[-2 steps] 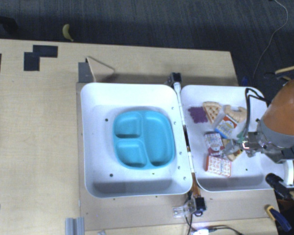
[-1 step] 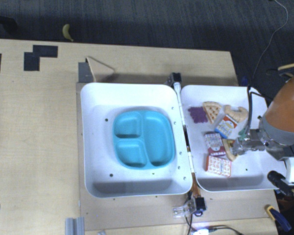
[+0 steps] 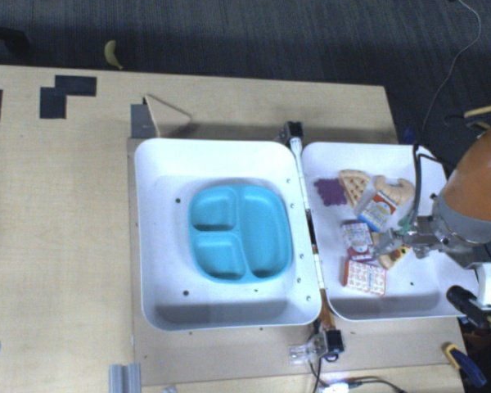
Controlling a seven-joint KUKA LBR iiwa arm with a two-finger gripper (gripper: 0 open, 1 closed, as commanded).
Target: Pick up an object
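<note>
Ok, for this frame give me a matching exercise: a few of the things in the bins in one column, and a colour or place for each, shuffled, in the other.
Things:
1. divided tray
2. waffle piece
3. checked packet
4. hand

Descriptions:
A. tan, toward the far side of the right bin
B. light blue, in the left bin
C. low among the items in the right bin, reaching in from the right
D. red and white, toward the near side of the right bin

Pairs: 1-B, 2-A, 3-D, 4-C
</note>
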